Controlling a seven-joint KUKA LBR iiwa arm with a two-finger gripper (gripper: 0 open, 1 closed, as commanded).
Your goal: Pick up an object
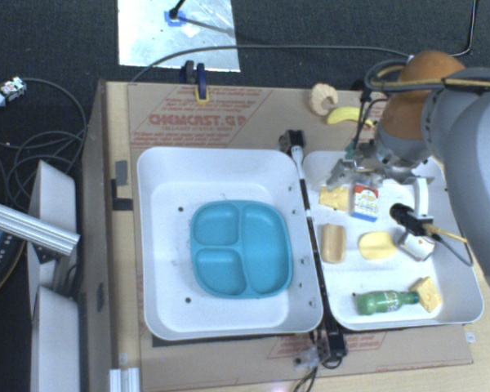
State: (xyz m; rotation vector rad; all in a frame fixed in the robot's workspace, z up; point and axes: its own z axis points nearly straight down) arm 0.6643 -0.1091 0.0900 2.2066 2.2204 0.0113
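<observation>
Gripper [361, 168] poised low near the right bin's [461, 313] far edge, just above the small carton [364, 202]; finger spacing impossible to tell. Best lowered straight, centred over the carton, clear of the yellow wedge [334, 198] beside it.

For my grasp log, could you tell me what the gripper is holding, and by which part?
It cannot be told: the gripper sits low over the right bin, near the yellow block and small carton.

Single fixed camera mounted above the surface [253, 109], looking down at a slant, framing both white bins [159, 219] at moderate range.
</observation>
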